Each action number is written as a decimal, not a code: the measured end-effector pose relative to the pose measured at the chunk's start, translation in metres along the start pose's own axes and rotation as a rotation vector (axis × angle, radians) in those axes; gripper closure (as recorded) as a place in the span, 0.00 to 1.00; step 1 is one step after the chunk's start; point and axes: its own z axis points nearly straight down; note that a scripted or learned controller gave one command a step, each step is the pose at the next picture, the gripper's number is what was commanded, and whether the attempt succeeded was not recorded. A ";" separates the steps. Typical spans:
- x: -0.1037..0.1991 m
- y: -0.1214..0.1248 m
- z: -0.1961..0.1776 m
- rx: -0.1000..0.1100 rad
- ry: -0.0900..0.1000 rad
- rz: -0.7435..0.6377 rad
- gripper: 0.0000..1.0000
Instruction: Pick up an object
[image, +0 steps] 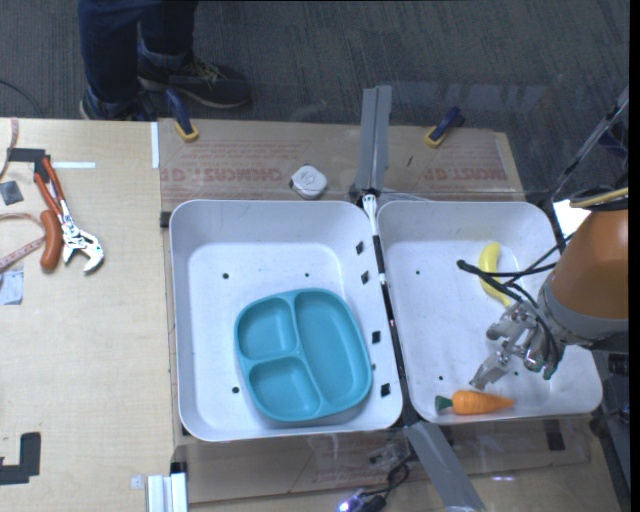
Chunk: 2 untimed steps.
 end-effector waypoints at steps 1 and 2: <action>0.035 0.055 0.002 -0.005 -0.014 -0.005 0.00; -0.017 -0.031 -0.098 0.000 -0.004 -0.534 0.00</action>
